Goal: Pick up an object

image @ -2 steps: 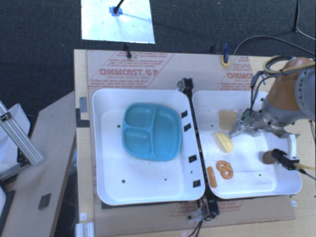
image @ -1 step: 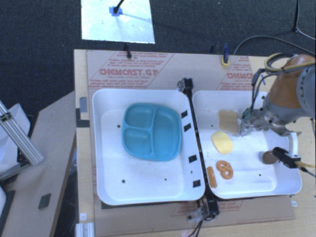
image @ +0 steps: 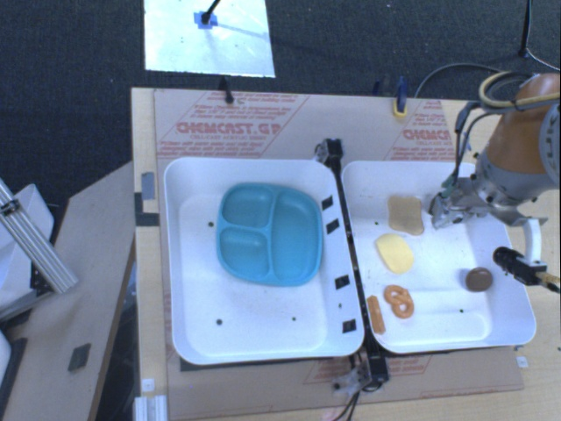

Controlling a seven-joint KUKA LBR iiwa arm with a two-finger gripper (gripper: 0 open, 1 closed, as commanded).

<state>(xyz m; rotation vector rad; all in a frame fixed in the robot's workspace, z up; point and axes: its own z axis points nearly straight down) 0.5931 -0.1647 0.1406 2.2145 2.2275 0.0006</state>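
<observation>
Nearest the camera, the pale wooden bench (image: 96, 261) runs under everything, a slanted aluminium rail (image: 35, 248) lying across its left corner, and on top sits the brown cardboard sheet printed with red lettering (image: 232, 117). On that sheet rest my two bins, touching along a black hinge strip (image: 344, 253). The left shallow white plastic bin (image: 197, 331) holds one thing, a turquoise divided plastic plate (image: 268, 233), lying flat toward the bin's middle. The right shallow white plastic bin (image: 456, 323) carries the pickings: at its near left edge a small orange carrot-shaped toy (image: 375, 314), just beside it an orange pretzel-shaped toy (image: 400, 301), above those a yellow rounded cheese-like piece (image: 395, 253), then a tan bread-slice-shaped piece (image: 406, 214) farther back, and well to the right a small brown round object (image: 479, 279). My gripper (image: 441, 210) hangs low over the far part of this bin, just right of the tan slice, and whether it is parted or closed I cannot tell from here; nothing shows between my tips. Farthest back, dark carpet (image: 70, 51) with a shiny square metal plate (image: 209, 26) lying on it.
</observation>
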